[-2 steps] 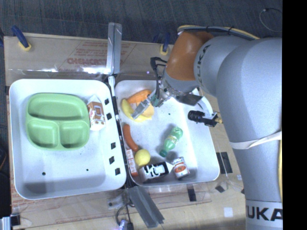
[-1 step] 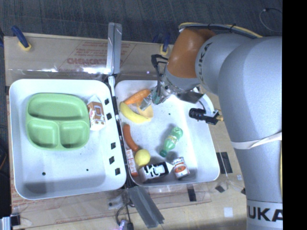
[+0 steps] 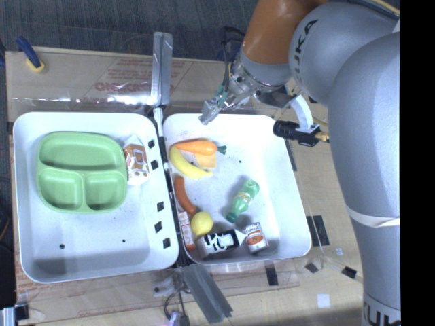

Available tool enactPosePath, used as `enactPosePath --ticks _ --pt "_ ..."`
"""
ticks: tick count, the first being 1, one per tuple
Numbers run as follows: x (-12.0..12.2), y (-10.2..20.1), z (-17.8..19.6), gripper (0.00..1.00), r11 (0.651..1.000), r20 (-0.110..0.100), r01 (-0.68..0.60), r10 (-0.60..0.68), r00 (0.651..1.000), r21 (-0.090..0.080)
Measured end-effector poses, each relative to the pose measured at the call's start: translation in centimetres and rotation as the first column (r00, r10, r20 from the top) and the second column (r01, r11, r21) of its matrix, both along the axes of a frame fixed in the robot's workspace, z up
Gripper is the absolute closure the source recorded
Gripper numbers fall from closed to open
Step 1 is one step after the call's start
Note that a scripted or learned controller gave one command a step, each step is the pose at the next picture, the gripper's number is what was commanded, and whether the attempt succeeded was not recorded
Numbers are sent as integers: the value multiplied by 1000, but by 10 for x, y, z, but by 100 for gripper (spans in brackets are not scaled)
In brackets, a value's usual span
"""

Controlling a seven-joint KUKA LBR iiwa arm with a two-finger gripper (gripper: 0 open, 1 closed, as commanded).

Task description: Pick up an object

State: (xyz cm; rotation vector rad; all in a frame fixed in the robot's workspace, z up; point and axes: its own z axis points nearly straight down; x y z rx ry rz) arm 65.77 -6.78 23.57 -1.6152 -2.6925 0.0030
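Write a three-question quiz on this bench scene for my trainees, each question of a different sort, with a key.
1. True or false: the green divided tray lies in the right bin.
2. Which item touches the carrot? A) banana B) green bottle C) small can
3. Fill in: the gripper hovers above the right bin's ____ rim.

Key: 1 false, it lies in the left bin. 2 A. 3 far.
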Motion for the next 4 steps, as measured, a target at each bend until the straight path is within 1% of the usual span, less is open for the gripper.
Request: enactPosePath --ticks 1,2,3,4 --pt "0 0 -1 0 1000 -1 0 0 1000 0" --pt "-37 16 -47 0 994 -3 -110 110 994 1" --pt "-36 -48 -96 0 1000 -5 10 -10 1000 1" --pt "-24 -39 -145 0 999 -1 36 -36 999 0"
